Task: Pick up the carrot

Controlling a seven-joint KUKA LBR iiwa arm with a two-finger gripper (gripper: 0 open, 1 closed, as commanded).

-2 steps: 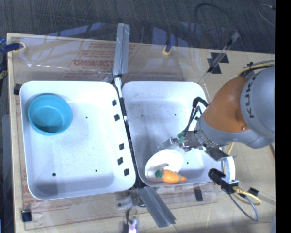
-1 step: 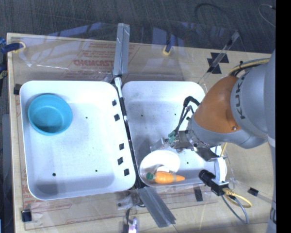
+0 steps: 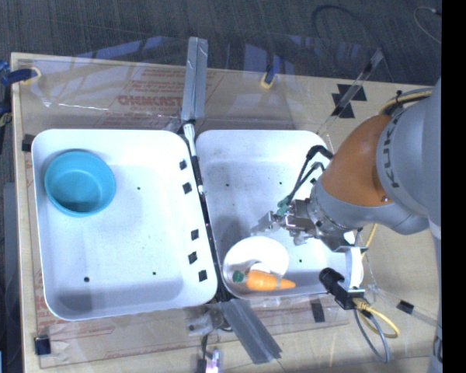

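Tabletop (image 3: 101,84) is carrying two white bins side by side under a clear plastic sheet. Left bin (image 3: 140,247) is sitting at 9 o'clock of the scene, with a blue bowl (image 3: 79,182) resting in its 10 o'clock corner. Right bin (image 3: 248,169) is sitting at 3 o'clock, and that's where the work is happening.

Arm (image 3: 380,177) is reaching in from 3 o'clock, its orange band hanging over the right bin's rim. Jaws (image 3: 289,217) are hovering above the bin floor near its middle, at roughly 1 o'clock from the carrot and apart from it. Can't tell from here whether they're standing wide or narrow; too much clutter at the tip. Nothing visibly held.

White round thing (image 3: 256,256), maybe a cup or ball, is sitting at the bin's 6 o'clock. Carrot (image 3: 269,282) is lying flat just below it, touching or nearly so, tucked near the bin's bottom wall, tip pointing toward 3 o'clock. A small green bit (image 3: 238,275) is sitting at its 9 o'clock end.

My read: looks like a toy carrot, so light, stiff, smooth and probably slippery. Best grip is across the thick middle, jaws closing along 12–6. The white thing and the wall are crowding both sides, so clearance is looking tight.
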